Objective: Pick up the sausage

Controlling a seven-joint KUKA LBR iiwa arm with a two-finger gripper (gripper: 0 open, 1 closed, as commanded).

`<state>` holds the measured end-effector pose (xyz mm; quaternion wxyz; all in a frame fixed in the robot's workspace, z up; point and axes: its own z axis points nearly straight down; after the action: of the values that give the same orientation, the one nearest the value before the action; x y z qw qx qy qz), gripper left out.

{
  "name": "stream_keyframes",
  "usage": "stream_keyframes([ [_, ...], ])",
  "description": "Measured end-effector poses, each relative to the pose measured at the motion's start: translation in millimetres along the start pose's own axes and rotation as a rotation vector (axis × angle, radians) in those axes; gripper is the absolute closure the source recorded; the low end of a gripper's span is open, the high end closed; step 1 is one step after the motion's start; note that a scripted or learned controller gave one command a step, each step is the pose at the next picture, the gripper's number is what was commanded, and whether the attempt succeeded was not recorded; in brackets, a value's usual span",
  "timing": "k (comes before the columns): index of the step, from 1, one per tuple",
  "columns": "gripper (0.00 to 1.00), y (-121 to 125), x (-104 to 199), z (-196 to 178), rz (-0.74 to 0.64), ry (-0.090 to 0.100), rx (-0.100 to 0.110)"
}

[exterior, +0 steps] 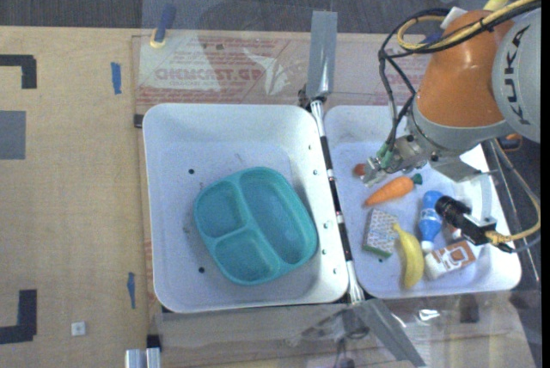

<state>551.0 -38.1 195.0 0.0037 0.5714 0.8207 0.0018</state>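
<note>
In the right bin (344, 130), a small reddish piece (359, 171) lies on the floor near the left wall; it looks like the end of the sausage, with the rest hidden. My gripper (380, 166) hangs low just right of it, right above the carrot's tip. The grey wrist and orange band (460, 82) cover the bin's upper right part.
An orange carrot (390, 190), a blue bottle (429, 218), a yellow banana (411, 256), a speckled box (379, 232) and a white carton (453, 259) crowd the right bin. A teal divided tray (253, 224) lies in the left bin (172, 143). Cables (412, 35) loop above the wrist.
</note>
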Motion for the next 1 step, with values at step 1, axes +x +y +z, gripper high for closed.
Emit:
stream_keyframes([
  [1, 1.0, -20.8, -20.1, -170.2, -0.21, 0.002, 0.004],
])
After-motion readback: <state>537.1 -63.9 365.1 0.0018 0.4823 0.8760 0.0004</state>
